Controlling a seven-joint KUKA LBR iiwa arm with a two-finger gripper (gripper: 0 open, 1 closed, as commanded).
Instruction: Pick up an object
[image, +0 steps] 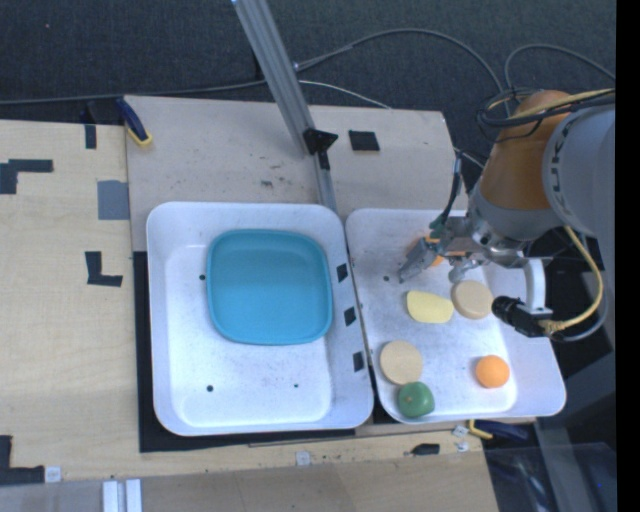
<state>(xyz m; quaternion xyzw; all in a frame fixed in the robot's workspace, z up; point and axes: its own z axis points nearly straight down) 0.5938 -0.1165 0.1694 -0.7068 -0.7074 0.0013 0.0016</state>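
The right bin (375, 240) holds a yellow piece (429, 307), a beige round piece (472, 299), a beige disc (400, 361), a green ball (415, 399) and an orange ball (491, 371). My gripper (436, 270) hangs over the upper middle of that bin, just above the yellow piece and the beige round piece. Its fingers (411, 268) are spread open with nothing between them. The grey arm with its orange band (520, 165) reaches in from the right.
A blue square plate (268, 285) lies in the left bin (170, 330). A slanted metal pole (290, 90) stands behind the bins. Cables run along the back and down the arm's right side.
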